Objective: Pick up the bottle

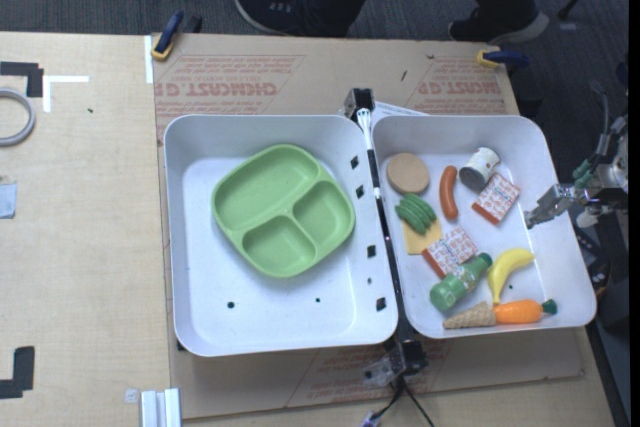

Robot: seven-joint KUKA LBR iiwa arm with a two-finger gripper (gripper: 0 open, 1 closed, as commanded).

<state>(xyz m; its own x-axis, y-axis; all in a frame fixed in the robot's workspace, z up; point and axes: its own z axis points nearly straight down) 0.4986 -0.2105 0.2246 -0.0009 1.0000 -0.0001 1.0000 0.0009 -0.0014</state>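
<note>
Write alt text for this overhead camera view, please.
A green bottle lies among toy foods in the right white bin, the robot's hand at that bin's right rim. The left bin holds a green divided plate.

Gripper (556,205) at the right edge — arm beyond it cropped (finger gap too small to judge)

bottle (459,281) showing green | plate (284,210) showing pale green | banana (509,269) showing yellow | carrot (522,312) showing orange | sausage (448,191) showing red | bins (200,315) showing white
</note>
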